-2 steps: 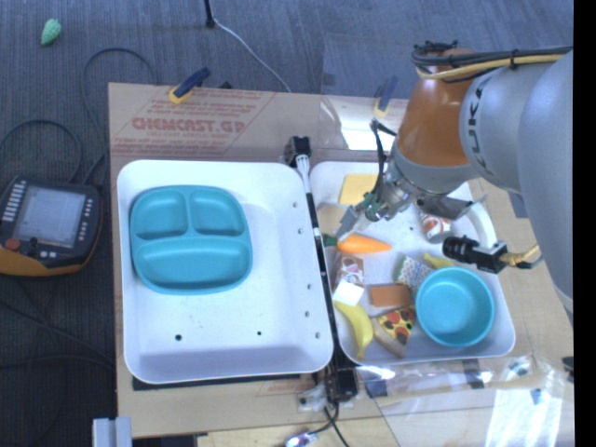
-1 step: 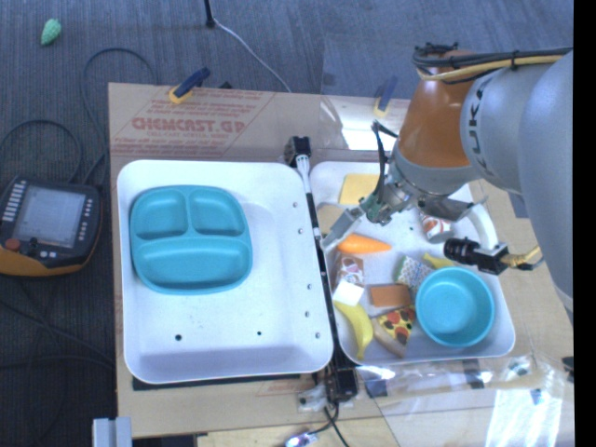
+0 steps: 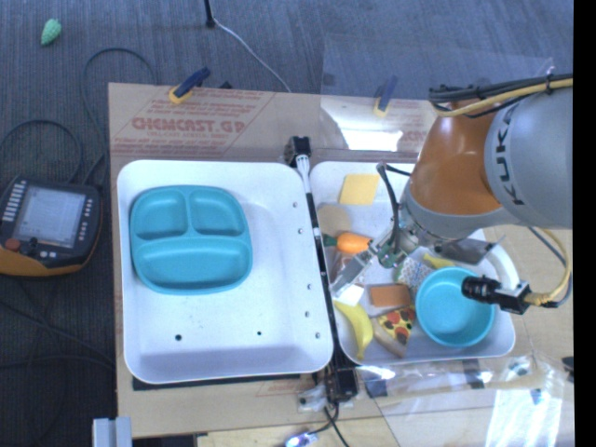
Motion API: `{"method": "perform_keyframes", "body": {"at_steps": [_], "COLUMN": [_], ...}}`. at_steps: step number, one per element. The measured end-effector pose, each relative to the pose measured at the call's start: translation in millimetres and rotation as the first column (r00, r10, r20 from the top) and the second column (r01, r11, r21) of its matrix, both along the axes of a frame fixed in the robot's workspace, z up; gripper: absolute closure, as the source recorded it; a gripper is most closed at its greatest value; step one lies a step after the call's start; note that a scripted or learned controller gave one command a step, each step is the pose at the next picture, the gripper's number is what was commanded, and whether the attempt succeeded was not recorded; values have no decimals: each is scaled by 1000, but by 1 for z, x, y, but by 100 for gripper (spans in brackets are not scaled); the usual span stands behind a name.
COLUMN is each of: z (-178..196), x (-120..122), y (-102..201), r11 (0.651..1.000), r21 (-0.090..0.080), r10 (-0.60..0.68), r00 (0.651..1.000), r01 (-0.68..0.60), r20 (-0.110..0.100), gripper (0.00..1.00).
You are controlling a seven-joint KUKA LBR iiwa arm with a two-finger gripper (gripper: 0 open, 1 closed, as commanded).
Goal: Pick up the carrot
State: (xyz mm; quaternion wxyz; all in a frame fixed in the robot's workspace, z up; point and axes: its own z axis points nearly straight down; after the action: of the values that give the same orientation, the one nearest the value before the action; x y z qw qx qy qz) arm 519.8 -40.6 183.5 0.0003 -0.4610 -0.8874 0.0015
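Over the right bin [image 3: 503, 345], the gripper [image 3: 382, 250] hangs beside the carrot [image 3: 353, 243]
Whether it is parted or closed, I cannot tell

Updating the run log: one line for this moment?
pincer low in right bin | small orange carrot just left, not gripped
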Motion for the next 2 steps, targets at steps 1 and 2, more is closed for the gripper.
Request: {"method": "perform_keyframes", "body": {"at_steps": [1, 2], "z": [0, -75], "x": [71, 48], "y": [-42, -64], "r11": [943, 831], "r21": [-2, -2], "r10": [-332, -557], "r00": [943, 831], "r01": [332, 557], "r20": [2, 7], "gripper": [0, 0]}}
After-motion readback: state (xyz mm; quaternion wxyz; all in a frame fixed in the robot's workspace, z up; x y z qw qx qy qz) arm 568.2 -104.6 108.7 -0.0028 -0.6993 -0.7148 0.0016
